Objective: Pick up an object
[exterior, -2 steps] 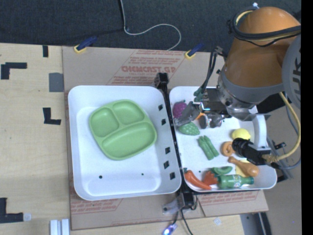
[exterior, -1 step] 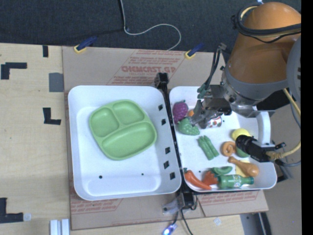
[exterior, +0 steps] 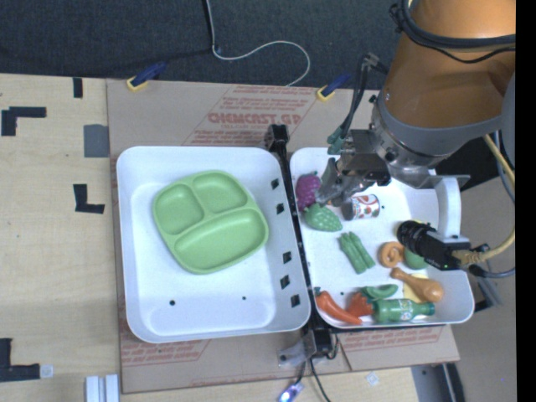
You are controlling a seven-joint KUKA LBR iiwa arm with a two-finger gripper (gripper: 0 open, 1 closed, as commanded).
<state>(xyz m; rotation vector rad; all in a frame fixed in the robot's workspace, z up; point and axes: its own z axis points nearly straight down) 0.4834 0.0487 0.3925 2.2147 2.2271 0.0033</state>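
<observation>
The hand (exterior: 333, 193) hangs low over the right bin's (exterior: 448, 304) upper-left corner, directly above the purple toy (exterior: 306, 188) and green leafy toy (exterior: 322, 219); its grip I cannot tell.

A green divided plate (exterior: 211, 220) lay tilted in the left white bin (exterior: 142, 308), toward its upper middle. The bins sat on a cardboard sheet (exterior: 243, 111) printed in red. A white cable (exterior: 251, 53) looped across the dark floor at the top of the frame.
</observation>
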